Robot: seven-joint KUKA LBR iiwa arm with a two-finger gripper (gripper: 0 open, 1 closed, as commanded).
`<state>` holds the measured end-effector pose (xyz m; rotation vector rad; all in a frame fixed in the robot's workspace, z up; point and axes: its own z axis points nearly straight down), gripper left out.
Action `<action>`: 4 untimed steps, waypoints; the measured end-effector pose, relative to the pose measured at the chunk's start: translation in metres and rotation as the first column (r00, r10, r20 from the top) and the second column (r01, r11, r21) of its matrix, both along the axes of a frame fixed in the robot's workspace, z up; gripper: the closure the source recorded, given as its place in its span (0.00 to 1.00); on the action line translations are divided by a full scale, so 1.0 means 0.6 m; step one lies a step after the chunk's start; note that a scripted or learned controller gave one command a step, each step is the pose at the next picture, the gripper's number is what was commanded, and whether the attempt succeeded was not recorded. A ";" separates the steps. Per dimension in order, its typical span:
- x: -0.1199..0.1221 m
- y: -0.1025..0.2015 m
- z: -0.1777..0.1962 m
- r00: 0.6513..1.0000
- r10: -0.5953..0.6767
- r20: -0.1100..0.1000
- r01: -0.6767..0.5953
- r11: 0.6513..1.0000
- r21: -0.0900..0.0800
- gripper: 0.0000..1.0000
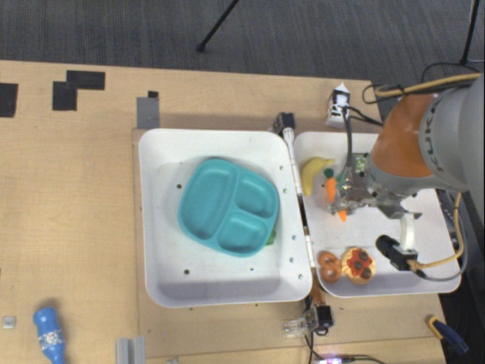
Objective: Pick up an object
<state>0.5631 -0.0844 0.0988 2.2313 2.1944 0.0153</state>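
The carrot [331, 190] lies in the right bin [436, 283], just beside the banana [314, 171], and the gripper [342, 203] sits directly over its lower end. I judge this the grasp step; I cannot tell the gripper's opening or whether it has hold. The arm reaches in from the right, wrist bent down over the bin, and next I need a confirmed closure before lifting.

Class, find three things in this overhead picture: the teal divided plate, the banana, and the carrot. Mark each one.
teal divided plate [227, 205]: camera view, on the middle ridge between its compartments.
banana [314, 171]: camera view, on the middle of its yellow curve.
carrot [331, 189]: camera view, on its orange body below the green top.
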 end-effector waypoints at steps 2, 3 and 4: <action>0.002 0.001 0.017 1.000 0.002 0.002 -0.002 1.000 0.000 1.00; 0.002 0.001 0.017 1.000 0.002 0.001 -0.002 1.000 0.000 0.00; 0.021 -0.012 -0.020 0.987 0.158 -0.010 -0.158 0.987 0.000 0.00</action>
